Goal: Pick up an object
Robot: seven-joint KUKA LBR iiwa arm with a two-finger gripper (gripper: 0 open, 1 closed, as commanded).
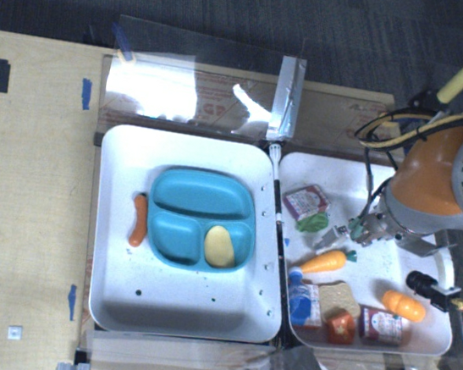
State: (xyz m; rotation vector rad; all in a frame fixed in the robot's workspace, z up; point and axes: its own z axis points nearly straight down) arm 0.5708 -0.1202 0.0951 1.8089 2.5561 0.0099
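My gripper (356, 232) hangs low over the middle of the right bin (440, 342), under the grey arm with its orange band (428, 176). Just below and to its left lies an orange carrot (324, 262). A green leafy piece (314, 222) and a purple-red packet (306, 201) lie to the gripper's left. Along the bin's front sit a blue bottle (302, 302), a slice of bread (339, 296), a red fruit (341, 326), a dark red can (382, 327) and a small orange piece (403, 305).
The left bin (107, 282) holds a blue divided tray (199, 205) with a yellow lemon-like fruit (219, 247) in its lower right compartment. An orange sausage (138, 220) lies left of the tray. A black part (424, 286) juts over the right bin's right side.
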